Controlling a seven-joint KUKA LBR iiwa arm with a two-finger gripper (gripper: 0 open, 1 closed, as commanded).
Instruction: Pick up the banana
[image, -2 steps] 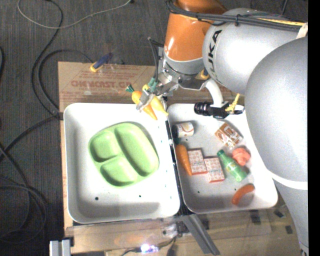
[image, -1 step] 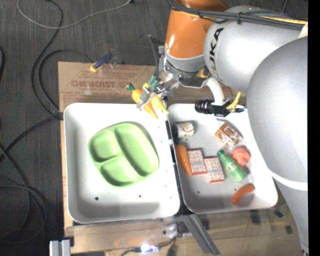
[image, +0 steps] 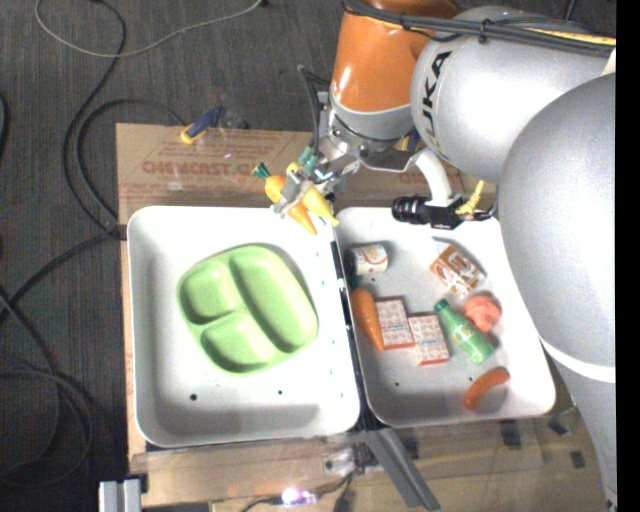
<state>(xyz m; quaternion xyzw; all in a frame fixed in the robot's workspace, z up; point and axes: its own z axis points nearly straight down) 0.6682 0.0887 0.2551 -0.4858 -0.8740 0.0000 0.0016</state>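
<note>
We found the scene evenly lit from above — the white bins (image: 150, 330) glared almost featureless, and the grey arm (image: 530, 120) carried soft highlights. Shadows fell faintly beneath the green tray (image: 250, 305). The dark floor (image: 50, 100) stayed murky; small items looked soft, slightly grainy — the arm's near bulk was blurred.

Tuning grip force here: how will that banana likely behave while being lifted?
The banana is small and glossy like a toy, so it is probably stiff and light. Its smooth curved skin may slip or pivot in the gripper. It hangs over the left bin rim, so a drop could land either side.
</note>
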